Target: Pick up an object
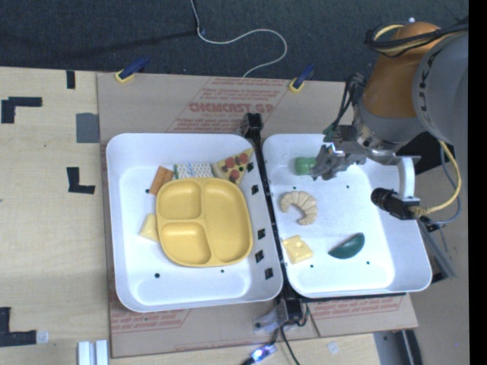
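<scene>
1. The gripper [326, 167] hangs low in the right bin [396, 272], just beside a small green block [304, 165].
2. I think it is reaching to grab.
3. Open or closed? I cannot tell.
4. Next, it must pinch and lift.

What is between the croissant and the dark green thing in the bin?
Nothing: in the camera view, only bare white floor of the right bin lies between the croissant and the dark green piece.
</scene>
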`<state>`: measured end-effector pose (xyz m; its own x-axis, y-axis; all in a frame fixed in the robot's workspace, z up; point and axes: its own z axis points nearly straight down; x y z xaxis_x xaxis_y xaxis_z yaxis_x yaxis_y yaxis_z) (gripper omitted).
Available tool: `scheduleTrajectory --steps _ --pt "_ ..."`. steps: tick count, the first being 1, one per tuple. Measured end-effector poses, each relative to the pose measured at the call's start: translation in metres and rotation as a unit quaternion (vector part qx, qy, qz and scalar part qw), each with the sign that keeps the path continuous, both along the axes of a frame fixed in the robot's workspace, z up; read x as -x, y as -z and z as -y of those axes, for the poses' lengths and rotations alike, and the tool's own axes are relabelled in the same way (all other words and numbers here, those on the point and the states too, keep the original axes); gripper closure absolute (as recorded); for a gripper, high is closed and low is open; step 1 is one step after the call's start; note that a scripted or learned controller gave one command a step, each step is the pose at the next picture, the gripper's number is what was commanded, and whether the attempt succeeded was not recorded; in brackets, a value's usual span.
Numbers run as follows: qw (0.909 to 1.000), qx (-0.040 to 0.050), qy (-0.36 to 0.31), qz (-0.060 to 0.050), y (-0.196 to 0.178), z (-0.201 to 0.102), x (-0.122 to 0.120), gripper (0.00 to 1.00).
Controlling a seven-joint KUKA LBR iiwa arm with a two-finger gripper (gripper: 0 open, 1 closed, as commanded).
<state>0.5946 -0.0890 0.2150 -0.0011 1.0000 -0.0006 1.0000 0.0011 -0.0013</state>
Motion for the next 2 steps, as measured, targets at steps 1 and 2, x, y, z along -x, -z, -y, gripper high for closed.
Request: scheduleTrajectory --steps 1,2 --pt "1.0 0.0007 0.0 0.0 0.001 0.003 0.004 1.0" --pt "1.0 -0.0004 0.0 0.001 -0.015 0.004 -0.005 1.0"
